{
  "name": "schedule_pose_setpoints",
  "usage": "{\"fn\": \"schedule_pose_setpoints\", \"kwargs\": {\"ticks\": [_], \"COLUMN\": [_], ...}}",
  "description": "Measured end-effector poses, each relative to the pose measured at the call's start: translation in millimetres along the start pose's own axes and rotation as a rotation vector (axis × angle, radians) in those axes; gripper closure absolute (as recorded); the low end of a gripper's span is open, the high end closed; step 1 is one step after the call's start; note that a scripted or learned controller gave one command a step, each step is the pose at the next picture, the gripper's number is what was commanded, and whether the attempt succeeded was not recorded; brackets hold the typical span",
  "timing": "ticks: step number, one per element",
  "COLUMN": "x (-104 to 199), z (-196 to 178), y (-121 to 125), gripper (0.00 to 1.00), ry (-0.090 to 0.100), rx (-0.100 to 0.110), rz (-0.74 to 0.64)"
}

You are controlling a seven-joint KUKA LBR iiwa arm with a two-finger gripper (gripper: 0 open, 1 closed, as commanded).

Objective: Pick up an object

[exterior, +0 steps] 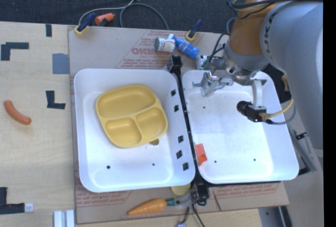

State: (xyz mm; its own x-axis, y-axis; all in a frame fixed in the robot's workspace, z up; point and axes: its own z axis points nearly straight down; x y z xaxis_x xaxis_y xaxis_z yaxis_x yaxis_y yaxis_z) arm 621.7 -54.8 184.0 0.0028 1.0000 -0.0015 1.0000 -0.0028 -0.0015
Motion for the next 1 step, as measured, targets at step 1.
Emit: {"fn": "schedule_pose_setpoints", "kwargs": {"ticks": [1], "x": [-55.7], "z": [-17.1], "y": [24.8], "gripper": [1.00], "ry": [-0.001], "rx": [-0.004], "rz": [-0.001]}}
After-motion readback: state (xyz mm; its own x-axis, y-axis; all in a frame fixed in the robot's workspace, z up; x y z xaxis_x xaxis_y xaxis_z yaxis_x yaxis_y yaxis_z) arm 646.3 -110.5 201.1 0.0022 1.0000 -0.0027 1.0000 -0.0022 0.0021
